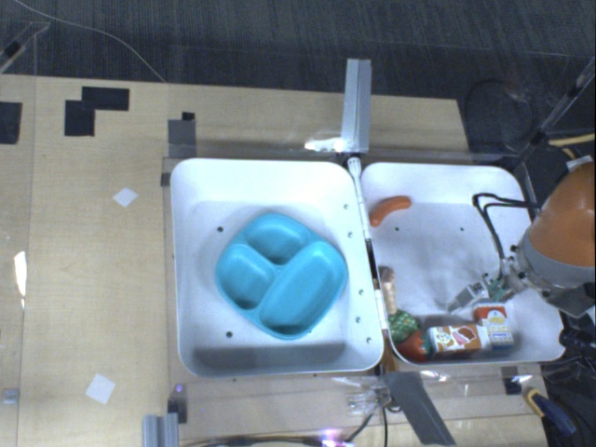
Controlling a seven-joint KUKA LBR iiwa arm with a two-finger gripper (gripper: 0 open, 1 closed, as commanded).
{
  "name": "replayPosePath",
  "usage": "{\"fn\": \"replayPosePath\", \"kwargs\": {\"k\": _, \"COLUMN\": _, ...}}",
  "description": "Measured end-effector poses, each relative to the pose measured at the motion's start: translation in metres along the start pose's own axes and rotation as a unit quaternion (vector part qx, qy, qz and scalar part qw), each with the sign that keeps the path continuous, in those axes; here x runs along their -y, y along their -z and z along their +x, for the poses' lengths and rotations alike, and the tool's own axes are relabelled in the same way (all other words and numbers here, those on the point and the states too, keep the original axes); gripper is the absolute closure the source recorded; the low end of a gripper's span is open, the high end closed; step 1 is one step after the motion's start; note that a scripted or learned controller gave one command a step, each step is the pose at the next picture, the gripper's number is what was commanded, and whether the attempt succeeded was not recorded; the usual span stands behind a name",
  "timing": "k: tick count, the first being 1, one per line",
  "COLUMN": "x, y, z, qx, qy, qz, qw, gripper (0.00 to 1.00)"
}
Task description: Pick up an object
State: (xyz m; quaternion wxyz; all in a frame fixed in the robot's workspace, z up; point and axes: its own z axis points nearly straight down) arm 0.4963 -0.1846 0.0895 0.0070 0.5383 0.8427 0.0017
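Juice carton [463,339] lies at bin's [438,250] front; jaws' state unclear above it

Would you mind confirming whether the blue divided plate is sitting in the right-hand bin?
No, the blue divided plate lies in the left bin, while the right bin holds the small food items.
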Motion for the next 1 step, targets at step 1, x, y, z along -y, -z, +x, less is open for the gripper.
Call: {"fn": "replayPosePath", "kwargs": {"k": 1, "x": -0.0207, "y": 0.0013, "z": 0.0539, "qx": 0.001, "qy": 0.154, "qz": -0.002, "qw": 0.9880, "gripper": 0.00}}
